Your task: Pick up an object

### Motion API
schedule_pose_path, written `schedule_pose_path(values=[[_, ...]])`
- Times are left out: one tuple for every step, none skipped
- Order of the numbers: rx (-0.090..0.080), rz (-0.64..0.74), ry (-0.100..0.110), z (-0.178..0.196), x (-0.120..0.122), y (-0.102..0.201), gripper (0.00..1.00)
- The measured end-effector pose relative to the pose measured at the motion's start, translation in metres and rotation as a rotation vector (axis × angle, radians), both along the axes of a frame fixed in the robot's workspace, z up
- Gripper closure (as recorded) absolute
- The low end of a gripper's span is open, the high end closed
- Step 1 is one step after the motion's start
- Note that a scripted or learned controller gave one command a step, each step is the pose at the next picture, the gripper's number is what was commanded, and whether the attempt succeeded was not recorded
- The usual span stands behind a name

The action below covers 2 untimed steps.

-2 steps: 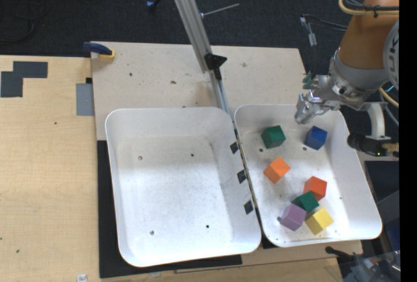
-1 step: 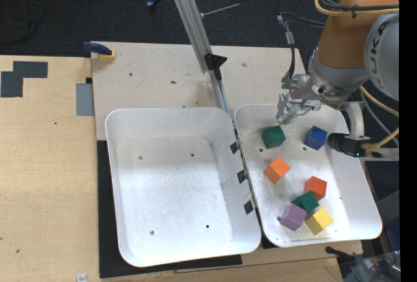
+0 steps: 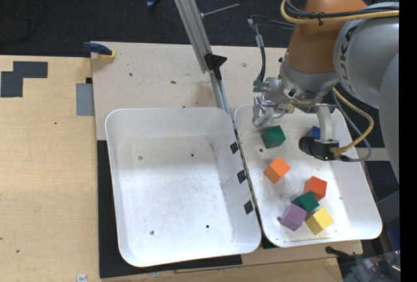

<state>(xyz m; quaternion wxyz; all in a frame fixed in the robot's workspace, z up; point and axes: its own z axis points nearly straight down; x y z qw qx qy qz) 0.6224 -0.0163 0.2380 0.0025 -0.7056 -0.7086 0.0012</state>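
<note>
Claw (image 3: 262, 115) low in right bin (image 3: 365, 209), just above green cube (image 3: 273, 137), likely lining up grasp. Claw state: cannot tell. Nothing visibly held. Other cubes clustered nearer front: orange (image 3: 277, 169), red (image 3: 315, 186), purple (image 3: 292, 216), yellow (image 3: 318, 221).

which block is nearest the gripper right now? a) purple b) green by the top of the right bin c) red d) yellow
b: the gripper hangs just above the green block near the top of the right bin, while the other blocks lie lower in that bin.
</note>
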Motion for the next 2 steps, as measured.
schedule_pose_path(values=[[0.000,0.000,0.000,0.003,-0.007,0.045,1.00],[0.000,0.001,-0.003,0.004,-0.009,0.106,1.00]])
